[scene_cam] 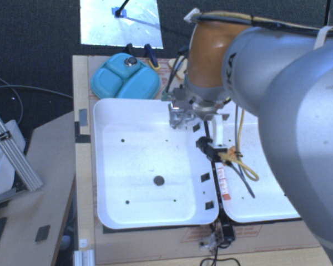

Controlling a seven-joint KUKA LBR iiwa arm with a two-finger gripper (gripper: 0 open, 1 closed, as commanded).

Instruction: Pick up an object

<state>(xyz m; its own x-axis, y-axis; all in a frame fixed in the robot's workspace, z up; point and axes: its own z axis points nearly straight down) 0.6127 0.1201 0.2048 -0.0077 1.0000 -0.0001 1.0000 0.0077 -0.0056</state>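
Observation:
A small dark round object lies on the floor of the left bin, a little below its middle. My gripper hangs over the upper right corner of that bin, close to the wall shared with the right bin. It is well above and to the right of the round object, and I see nothing held in it. A slim white and orange pen-like thing lies along the left side of the right bin. The big grey arm hides most of the right bin.
A blue lidded container sits just behind the left bin. Farther back lies a shiny metal sheet. A slanted metal rail stands off the bench at the left. Tiny dark specks dot the left bin's floor.

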